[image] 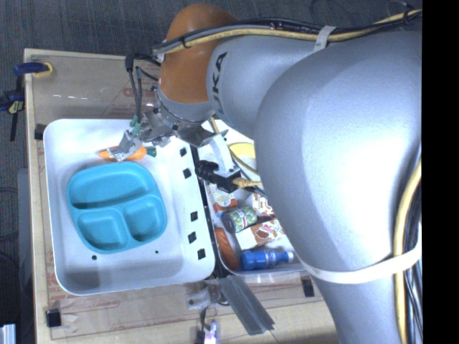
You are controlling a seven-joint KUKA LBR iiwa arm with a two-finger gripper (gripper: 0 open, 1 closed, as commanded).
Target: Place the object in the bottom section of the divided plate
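Note:
A blue divided plate (115, 206) lies in the left white bin (64, 264), with one wide section at its far side and two smaller ones at its near side. An orange object (110, 153), long and thin, lies just beyond the plate's far rim on the bin floor. My gripper (135, 142) is right over the middle of that orange object, whose ends stick out on either side of it. The arm's orange band (190, 56) and grey body (323, 142) cover much of the right bin.
The right bin (237, 271) holds several items: a blue bottle (265, 258), printed packets (247, 217), a yellow thing (244, 151) and a red-orange thing (224, 242). A black-marked divider wall (192, 213) separates the bins. Wooden bench edges (79, 70) surround them.

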